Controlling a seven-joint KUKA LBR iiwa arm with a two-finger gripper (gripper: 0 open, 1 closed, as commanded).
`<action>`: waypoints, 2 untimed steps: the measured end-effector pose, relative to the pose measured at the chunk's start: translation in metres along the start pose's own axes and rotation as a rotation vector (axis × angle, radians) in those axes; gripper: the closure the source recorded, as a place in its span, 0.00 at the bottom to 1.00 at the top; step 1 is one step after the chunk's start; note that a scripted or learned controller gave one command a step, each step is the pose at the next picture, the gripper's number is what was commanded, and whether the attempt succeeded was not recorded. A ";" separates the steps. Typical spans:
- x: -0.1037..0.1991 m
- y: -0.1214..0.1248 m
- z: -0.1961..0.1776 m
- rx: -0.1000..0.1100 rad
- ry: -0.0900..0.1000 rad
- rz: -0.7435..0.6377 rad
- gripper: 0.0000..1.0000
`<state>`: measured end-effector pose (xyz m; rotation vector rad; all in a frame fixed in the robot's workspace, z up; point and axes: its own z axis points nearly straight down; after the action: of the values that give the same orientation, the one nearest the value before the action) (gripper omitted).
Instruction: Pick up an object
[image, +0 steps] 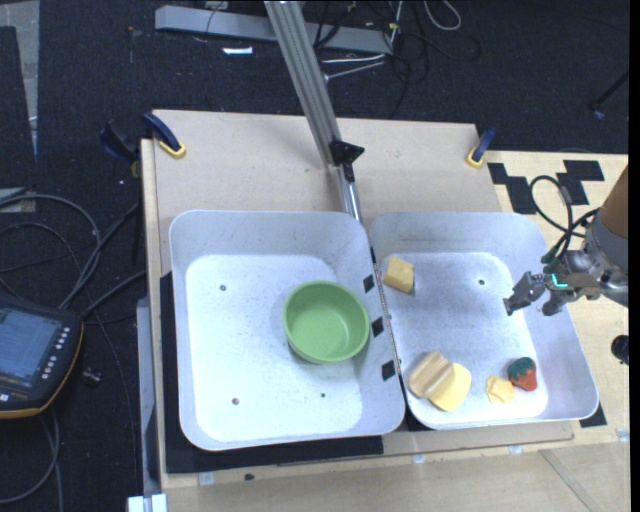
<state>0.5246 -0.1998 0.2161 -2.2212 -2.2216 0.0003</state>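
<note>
Gripper (533, 298) hangs over the right side of the right bin (470, 245), at the end of the grey arm that reaches in from the right edge of the view. Its dark fingers appear spread, with nothing between them, so it holds no object.

Several candidates for picking lie in that same bin. Nearest the gripper, toward the front right corner, sits a small red piece with a green top (522, 374), possibly a toy strawberry. Just beside it, to its left, lies a small yellow piece (500, 390). Further left along the front of the bin rests a larger pale yellow object (440, 380), made of two rounded lumps touching each other. Well apart from these, near the back left corner of the bin, sits a yellow block (399, 275).

Across the divide, the left bin (200, 240) holds a green bowl (325, 322), upright, near its middle.

Judging by this layout, the task is at the approach stage: nothing has been grasped yet. The next move would call for choosing one object, most likely the red piece or its yellow neighbour, bringing the gripper directly above it, lowering, and closing. The two small pieces lying close together could make a clean grasp harder.
</note>
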 end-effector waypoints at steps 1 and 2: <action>0.000 0.000 0.000 0.000 0.000 0.000 0.00; 0.006 -0.006 0.046 0.004 0.001 0.000 0.00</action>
<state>0.5188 -0.1935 0.1702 -2.2182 -2.2194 0.0031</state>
